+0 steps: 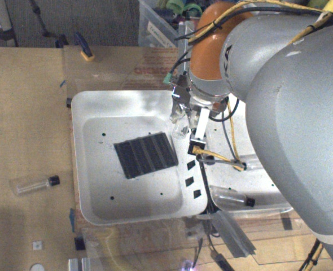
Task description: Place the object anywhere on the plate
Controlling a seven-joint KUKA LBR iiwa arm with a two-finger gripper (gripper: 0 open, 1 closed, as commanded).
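The plate (147, 154) is a dark ribbed rectangle lying flat in the middle of the left bin (93, 123). A clear vial with a black cap (232, 198) lies on its side near the front of the right bin (262, 179). My gripper (180, 119) hangs below the orange band, over the rim between the two bins, just above and right of the plate's far right corner. Something pale and glassy shows at its tip, too blurred to identify. The arm's grey body covers most of the right bin.
A second clear vial with a black cap (34, 184) lies on the wooden bench left of the bins. A crate of coloured objects (178, 4) stands behind the bins. Cables (223, 158) trail from the wrist over the right bin.
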